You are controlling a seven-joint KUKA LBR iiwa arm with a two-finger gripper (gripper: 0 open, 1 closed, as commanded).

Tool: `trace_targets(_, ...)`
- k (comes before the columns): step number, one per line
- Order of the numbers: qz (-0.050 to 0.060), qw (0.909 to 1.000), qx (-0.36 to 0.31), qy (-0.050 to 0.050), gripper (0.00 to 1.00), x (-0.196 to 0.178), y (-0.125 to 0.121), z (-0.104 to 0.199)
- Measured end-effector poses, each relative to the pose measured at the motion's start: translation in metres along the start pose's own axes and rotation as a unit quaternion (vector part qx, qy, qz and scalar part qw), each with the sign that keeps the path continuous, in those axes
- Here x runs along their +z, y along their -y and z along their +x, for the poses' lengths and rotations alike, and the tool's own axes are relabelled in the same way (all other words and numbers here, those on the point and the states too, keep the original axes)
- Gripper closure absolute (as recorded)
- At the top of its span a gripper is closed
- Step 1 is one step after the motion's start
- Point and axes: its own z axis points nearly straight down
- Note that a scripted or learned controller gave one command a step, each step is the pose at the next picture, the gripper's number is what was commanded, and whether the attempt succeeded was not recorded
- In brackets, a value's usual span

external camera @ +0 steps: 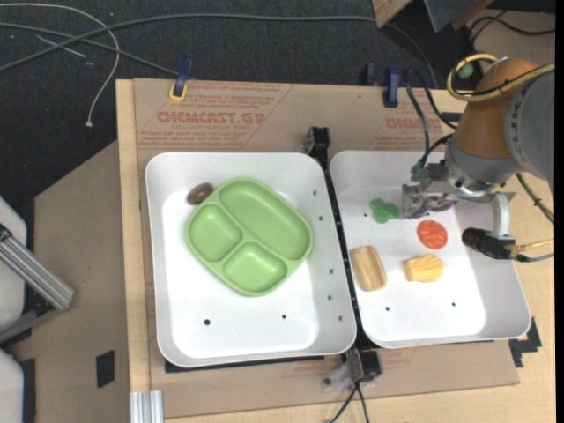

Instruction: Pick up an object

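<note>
My gripper (426, 200) hangs low over the far part of the right bin (493, 315), reaching in from the right with the orange band of my arm (487, 117) above it. Whether my jaws are apart or together I cannot tell; the metal at the tip blurs into one grey cluster from this height.

Four small things lie in that bin. A green toy (382, 211) sits just beside my tip, on the side toward the left bin. A round red piece (432, 233) lies just in front of my tip, close under it but not between my jaws as far as the view shows. Nearer the camera, a yellow chunk (425, 270) rests apart from my tip, and a tan bread-like roll (367, 267) lies near the bin's left wall.

The left bin (176, 324) holds a green divided tray (250, 234), set at a slant, with a small brown lump (201, 193) touching or nearly touching its far corner.

My wrist covers part of the right bin's far side. The green toy's shape is too small to name, and a black part (485, 241) of my arm juts over the bin's right wall.
</note>
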Motion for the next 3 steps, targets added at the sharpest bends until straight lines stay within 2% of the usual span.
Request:
trace_targets(1, -0.004, 1.0, 0.0, 0.001, 1.0, -0.015, -0.002, 0.0)
trace_targets(3, -0.007, 1.0, -0.001, 0.002, 1.0, -0.107, -0.001, 0.005)
